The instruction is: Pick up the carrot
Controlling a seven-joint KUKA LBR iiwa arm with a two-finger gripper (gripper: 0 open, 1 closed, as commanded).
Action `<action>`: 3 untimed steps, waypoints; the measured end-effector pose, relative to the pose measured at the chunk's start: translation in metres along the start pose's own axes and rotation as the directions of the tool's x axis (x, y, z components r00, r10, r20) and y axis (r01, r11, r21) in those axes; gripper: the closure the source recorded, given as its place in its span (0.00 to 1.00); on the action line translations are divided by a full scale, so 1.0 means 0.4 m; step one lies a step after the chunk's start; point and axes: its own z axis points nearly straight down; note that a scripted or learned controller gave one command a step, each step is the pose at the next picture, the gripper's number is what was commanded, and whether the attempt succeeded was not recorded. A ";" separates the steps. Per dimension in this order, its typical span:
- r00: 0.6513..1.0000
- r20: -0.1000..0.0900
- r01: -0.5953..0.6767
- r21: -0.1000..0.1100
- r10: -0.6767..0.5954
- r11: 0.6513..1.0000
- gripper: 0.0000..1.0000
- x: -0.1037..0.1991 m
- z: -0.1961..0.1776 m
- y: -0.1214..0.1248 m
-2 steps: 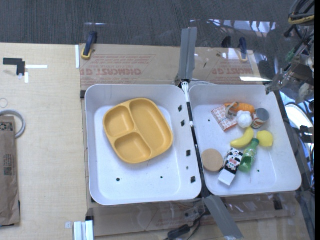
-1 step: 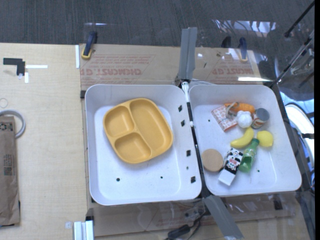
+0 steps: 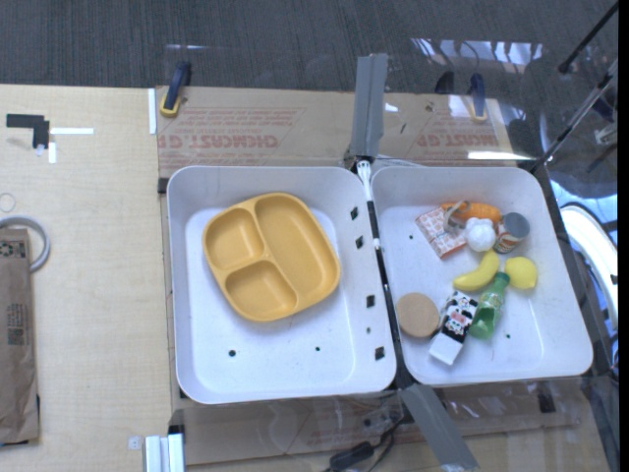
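- In the right bin [image 3: 550,362], I am logging the carrot [image 3: 476,210] lying near the far wall, touching a white ball [image 3: 480,234] and just beside a small packet [image 3: 438,230].
- Near it I am counting a banana [image 3: 476,273], lemon [image 3: 522,272], green bottle [image 3: 488,306], milk carton [image 3: 453,326] and tan disc [image 3: 418,315].
- In the left bin [image 3: 197,362], a yellow divided plate [image 3: 271,256] is sitting.
- I am unable to report the pincer's state.

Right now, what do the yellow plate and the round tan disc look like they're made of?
Plate: likely molded plastic, going by its even yellow color, soft sheen and rounded compartment ridges. Disc: matte, flat and tan; it could be cork, wood or a toy cookie, too small to tell.
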 end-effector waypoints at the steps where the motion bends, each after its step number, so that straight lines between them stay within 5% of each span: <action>1: 0.993 -0.001 0.117 0.002 -0.117 0.993 0.00 -0.013 0.001 -0.067; 2: 0.993 -0.001 0.118 0.002 -0.118 0.993 0.00 -0.013 0.001 -0.067; 3: 0.947 -0.001 0.320 0.001 -0.320 0.947 0.00 -0.029 0.000 -0.117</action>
